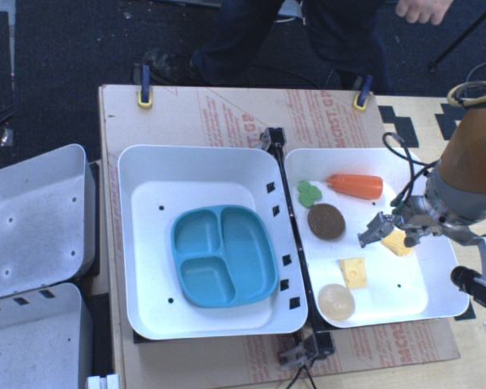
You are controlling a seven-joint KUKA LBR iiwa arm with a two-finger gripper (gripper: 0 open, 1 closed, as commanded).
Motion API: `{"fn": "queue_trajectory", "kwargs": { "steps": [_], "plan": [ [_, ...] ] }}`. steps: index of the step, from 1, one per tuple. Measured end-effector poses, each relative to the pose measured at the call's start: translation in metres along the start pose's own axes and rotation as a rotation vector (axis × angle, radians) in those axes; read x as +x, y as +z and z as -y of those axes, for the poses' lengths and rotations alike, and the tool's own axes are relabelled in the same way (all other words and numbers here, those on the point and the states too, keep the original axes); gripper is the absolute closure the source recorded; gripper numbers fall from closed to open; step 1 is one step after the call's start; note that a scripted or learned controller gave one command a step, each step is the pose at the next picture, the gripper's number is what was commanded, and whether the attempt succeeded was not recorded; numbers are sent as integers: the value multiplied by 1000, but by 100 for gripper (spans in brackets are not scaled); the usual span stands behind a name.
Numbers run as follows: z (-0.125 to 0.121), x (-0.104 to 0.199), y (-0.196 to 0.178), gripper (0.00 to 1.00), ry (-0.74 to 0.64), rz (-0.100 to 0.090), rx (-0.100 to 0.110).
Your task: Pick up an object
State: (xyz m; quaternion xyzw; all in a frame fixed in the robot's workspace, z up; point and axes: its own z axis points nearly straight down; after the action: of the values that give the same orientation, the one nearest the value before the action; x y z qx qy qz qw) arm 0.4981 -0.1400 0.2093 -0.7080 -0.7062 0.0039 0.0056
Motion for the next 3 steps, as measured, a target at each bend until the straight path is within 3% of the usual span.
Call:
{"fn": "queue_trajectory", "kwargs": {
  "steps": [1,3],
  "plan": [
    [-3,0,-6,0,-4,2,-12],
    [-2,-1,111,0,-1,1,-8]
  ]
}}
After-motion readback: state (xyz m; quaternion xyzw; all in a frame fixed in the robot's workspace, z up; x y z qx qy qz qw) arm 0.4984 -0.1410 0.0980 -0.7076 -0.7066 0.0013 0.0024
